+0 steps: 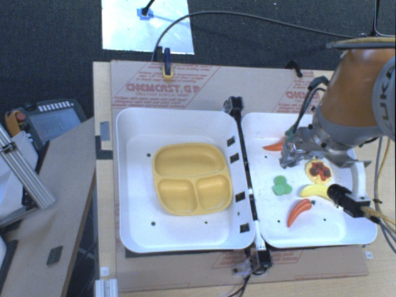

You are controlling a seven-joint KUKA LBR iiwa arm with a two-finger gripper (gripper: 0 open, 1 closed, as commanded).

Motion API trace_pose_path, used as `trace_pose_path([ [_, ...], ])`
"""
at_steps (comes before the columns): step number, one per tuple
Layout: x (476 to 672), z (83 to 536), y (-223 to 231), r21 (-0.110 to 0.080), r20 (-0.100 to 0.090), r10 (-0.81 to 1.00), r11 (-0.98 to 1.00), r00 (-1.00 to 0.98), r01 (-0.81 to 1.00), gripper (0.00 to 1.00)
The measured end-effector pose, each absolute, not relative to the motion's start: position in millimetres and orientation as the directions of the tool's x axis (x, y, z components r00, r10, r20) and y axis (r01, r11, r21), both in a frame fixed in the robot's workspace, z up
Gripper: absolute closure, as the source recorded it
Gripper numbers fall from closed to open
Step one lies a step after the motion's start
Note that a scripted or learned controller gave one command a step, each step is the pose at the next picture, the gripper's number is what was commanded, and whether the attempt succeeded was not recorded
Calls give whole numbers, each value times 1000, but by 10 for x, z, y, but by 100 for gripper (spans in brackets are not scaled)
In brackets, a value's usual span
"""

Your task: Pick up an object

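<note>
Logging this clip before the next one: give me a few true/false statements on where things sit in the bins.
1. The yellow tray lies in the left bin. True.
2. The banana lies in the left bin. False: it is in the right bin.
3. The gripper hangs over the right bin. True.
4. The red pepper sits on the tray. False: it lies on the right bin's floor.
5. A green piece lies left of the banana. True.

The gripper (289,155) hung low over the right bin (272,231), just beside an orange carrot (273,146). Below it lay a green piece (281,185), a banana (315,191) and a red pepper (299,210). A yellow tray (190,178) sat in the left bin (133,184).
</note>
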State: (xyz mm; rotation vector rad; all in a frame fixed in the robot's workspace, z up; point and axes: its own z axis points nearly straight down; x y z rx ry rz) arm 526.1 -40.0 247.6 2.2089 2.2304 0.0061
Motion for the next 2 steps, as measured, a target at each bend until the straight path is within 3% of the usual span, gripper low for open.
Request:
trace_pose_path([
  [2,5331,2306,677,2,1,1000,8,-8,1000,100],
])
